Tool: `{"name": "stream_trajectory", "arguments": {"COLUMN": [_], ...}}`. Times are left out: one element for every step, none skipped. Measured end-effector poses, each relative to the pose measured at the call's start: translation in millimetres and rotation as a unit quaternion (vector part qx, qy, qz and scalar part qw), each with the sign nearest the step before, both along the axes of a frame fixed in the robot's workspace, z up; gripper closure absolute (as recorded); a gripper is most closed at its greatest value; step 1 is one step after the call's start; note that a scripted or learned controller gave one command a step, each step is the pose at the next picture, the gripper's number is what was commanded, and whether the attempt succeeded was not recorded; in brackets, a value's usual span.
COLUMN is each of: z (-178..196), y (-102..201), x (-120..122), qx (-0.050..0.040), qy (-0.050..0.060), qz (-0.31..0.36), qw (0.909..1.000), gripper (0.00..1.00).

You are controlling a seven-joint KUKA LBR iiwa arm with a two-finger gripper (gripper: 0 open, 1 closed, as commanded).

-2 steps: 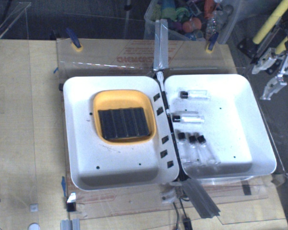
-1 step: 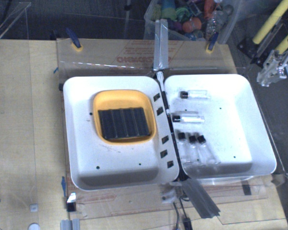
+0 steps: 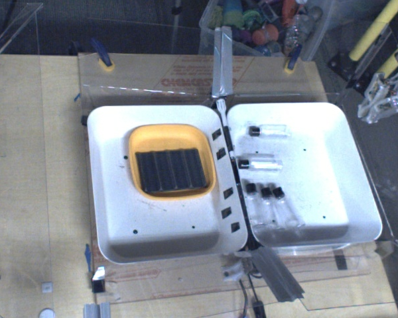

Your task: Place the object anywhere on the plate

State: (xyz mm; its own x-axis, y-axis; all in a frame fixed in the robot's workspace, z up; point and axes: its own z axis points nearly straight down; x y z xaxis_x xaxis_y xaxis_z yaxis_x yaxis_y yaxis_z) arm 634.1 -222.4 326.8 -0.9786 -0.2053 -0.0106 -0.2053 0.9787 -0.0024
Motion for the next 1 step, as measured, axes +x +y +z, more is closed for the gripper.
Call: {"name": "stream_trajectory", "arguments": {"z": [-9.3], "y": [-0.1], "x": [-16.6], "qx": [0.0001], "qy": [0.003], "qz": [0.148], "qw": [0.9889], "gripper": [1.0]}}
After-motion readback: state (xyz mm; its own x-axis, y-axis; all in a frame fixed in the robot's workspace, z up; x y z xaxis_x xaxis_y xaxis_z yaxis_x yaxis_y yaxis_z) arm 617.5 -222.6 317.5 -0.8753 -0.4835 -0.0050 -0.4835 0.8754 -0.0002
